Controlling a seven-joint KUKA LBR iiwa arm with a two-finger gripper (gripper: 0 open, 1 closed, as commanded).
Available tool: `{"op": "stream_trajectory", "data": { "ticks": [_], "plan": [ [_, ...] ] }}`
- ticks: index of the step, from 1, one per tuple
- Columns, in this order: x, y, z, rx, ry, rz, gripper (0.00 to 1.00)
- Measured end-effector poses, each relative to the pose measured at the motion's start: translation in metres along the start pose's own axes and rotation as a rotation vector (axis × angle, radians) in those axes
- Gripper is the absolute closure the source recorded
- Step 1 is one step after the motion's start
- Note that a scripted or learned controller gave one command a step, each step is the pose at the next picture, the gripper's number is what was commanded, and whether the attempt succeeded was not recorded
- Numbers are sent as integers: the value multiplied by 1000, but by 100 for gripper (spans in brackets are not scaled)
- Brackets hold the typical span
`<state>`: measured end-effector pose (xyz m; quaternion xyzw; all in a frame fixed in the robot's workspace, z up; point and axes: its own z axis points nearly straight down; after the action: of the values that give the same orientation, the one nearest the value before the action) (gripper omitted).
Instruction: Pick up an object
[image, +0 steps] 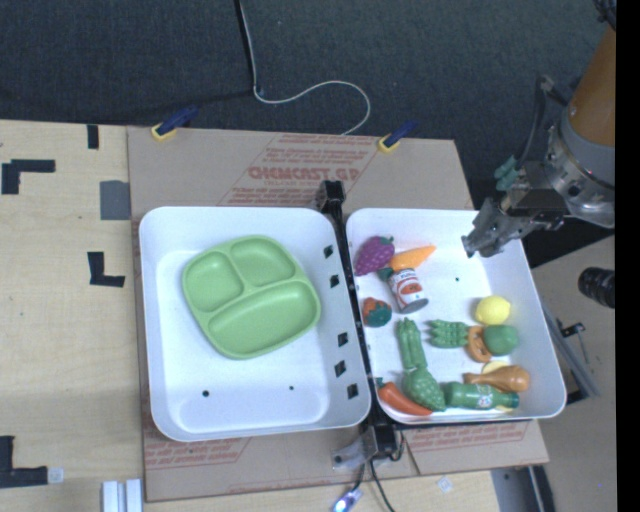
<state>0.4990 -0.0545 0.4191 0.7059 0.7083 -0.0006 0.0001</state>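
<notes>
Cardboard sheet (300, 170), wooden bench (60, 300), blue carpet (120, 50)

The arm (600, 110) ran off the picture's right edge above the right bin (520, 262). The label on the small can (408, 288) in that bin was too small to read. The toys at its near wall overlapped, partly hiding one another.

Toy foods (440, 345) scattered loose across right bin (530, 300).
</notes>
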Motion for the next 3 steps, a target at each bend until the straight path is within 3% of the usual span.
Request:
{"op": "stream_trajectory", "data": {
  "ticks": [1,2,3],
  "plan": [
    [51,8,-52,-5,1,-3,100],
    [120,15,-105,-6,2,-6,100],
    [174,-12,19,15,-2,-4,100]
  ]
}}
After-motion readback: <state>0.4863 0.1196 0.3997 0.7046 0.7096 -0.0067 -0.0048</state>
